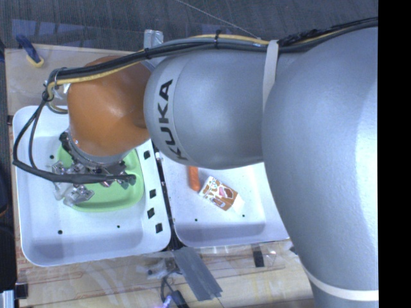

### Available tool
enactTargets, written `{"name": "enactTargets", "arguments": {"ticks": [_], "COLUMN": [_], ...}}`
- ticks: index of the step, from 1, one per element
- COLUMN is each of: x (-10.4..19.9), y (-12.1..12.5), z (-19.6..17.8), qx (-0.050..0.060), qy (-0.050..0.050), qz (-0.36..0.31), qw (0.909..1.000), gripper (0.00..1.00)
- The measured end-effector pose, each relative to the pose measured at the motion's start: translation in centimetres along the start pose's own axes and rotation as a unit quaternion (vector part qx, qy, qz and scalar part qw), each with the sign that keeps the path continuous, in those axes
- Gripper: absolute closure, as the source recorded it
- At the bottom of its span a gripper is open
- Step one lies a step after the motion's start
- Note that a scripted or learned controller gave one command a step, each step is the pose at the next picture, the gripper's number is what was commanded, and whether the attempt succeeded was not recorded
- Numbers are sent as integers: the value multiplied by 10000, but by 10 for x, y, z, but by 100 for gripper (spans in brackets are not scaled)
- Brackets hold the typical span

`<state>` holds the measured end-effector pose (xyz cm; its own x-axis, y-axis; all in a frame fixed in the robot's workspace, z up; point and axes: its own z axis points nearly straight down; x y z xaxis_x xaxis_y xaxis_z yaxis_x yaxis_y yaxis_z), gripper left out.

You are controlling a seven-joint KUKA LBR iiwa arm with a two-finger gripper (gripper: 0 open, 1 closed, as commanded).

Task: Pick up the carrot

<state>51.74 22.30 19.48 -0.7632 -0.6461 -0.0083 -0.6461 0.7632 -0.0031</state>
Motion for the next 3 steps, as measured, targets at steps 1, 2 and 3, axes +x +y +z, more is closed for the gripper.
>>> {"name": "enactTargets", "arguments": {"ticks": [1, 2, 3], "x": [6, 6, 23], "y": [-14, -13, -3], "z": [16, 26, 31], "qx": [-24, -34, -44], "qy": [40, 37, 39], "qz": [-1886, -3432, -4541], "qw": [9820, 9393, 8909], "gripper": [100, 100, 100]}}
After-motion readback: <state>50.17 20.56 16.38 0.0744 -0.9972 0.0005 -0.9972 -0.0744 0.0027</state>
